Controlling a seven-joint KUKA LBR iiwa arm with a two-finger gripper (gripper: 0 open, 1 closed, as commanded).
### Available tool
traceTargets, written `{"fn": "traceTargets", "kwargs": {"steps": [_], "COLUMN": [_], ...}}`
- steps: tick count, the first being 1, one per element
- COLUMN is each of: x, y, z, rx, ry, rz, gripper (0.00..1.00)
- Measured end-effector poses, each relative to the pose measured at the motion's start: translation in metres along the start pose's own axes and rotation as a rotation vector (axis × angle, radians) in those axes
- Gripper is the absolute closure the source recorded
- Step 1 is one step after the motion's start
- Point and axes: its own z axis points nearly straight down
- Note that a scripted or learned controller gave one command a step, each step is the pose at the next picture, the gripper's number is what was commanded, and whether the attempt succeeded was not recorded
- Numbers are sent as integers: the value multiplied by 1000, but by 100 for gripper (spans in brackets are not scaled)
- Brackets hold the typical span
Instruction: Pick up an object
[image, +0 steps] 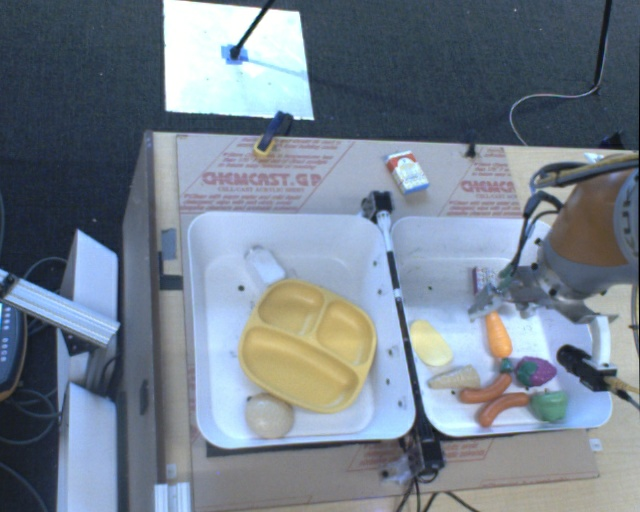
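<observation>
At the right of the frame the claw (497, 300) hangs low in the right bin (440, 250), directly above the toy carrot (498, 336); whether its grip is open or closed cannot be told. The yellow divided tray (307, 344) lies in the left bin (220, 300).

**Worktop and what rests on it**

The worktop (300, 175) is covered with a brown sheet printed with red lettering. Two shallow white bins sit on it side by side, touching along a central divider. The right bin (440, 262) lies under the fingers (497, 298); the left bin (215, 300) lies well to their left. Beyond the bins, on the bare sheet, a small red and white box (407, 171) lies up and left of the fingers, and a yellow and dark clip-like item (271, 135) sits farther left at the worktop's far edge.
</observation>
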Motion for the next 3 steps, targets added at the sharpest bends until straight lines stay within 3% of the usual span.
{"fn": "traceTargets", "kwargs": {"steps": [1, 2, 3], "x": [-10, -10, 63], "y": [-25, -24, 23], "z": [28, 17, 28], "rx": [3, 0, 3], "ry": [0, 0, 2], "rz": [1, 1, -3], "gripper": [0, 100, 100]}}
